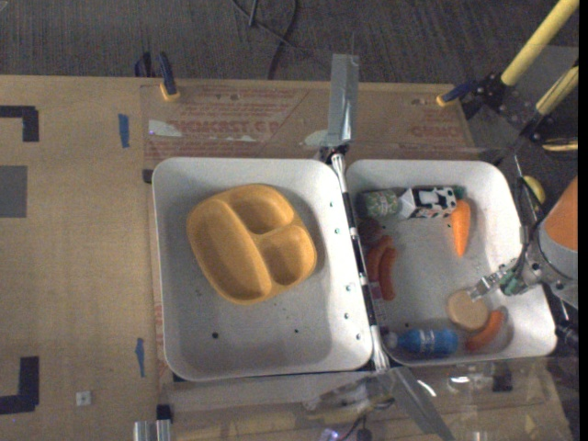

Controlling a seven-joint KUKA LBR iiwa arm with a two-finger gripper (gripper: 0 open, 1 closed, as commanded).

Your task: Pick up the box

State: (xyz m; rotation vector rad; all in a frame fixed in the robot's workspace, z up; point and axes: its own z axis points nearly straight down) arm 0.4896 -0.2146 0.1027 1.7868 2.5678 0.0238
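Still at the approach step, nothing lifted yet. Box (415,201), a small carton with a green end and a black-and-white cow-patch end, lying flat against the far wall of the right bin (524,338). Hand (499,284) low over the same bin, nearer than the box and toward the arm side, well apart from it, just beside the round tan disc (469,310). Cannot tell whether released or clenched; too small and blurred. Carrot (461,227) just beside the box's cow-patch end, sausages (382,267) nearer than its green end, blue bottle (425,341) at the near wall. Next, probably: travel toward the far wall, centre over the carton, descend clear of the carrot.
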